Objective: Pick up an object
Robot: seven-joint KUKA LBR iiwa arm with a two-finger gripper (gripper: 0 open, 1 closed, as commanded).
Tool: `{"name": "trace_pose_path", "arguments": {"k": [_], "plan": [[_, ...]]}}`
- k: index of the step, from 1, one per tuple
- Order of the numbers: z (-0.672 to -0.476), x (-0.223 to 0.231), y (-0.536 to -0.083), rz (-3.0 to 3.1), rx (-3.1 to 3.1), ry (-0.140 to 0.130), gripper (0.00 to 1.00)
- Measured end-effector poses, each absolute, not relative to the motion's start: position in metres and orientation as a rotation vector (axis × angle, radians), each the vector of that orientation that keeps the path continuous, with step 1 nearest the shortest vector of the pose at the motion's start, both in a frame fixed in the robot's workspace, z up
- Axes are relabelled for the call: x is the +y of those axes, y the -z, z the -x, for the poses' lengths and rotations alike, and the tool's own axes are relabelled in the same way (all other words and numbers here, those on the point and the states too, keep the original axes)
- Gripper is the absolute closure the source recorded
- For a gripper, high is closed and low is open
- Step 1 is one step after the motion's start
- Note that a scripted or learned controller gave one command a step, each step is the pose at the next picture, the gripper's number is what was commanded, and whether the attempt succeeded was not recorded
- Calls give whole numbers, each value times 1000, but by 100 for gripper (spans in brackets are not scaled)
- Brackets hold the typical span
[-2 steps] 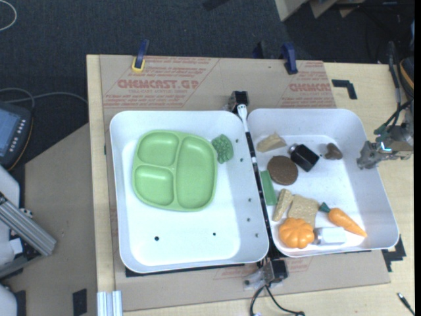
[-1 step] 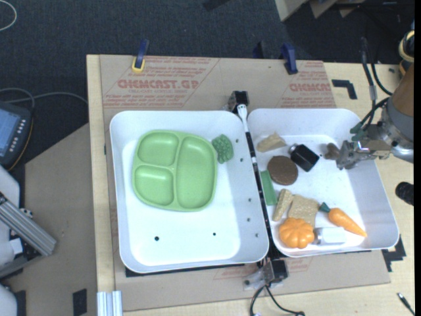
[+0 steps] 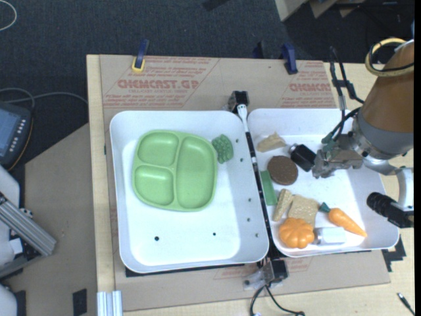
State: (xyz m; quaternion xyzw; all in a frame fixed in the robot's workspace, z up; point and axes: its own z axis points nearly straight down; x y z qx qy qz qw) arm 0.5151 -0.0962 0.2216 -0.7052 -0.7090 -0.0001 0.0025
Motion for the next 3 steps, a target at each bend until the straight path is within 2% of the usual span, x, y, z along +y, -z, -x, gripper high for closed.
{"name": "trace_pose_path", "arguments": {"k": [1,2,3], "plan": [[-510,-43,-235,2212,-2227,3,100],[-503,-33,-215,2217,-2220,-3,100],[-510,-20,-222,2220,-2225,2,100]]}}
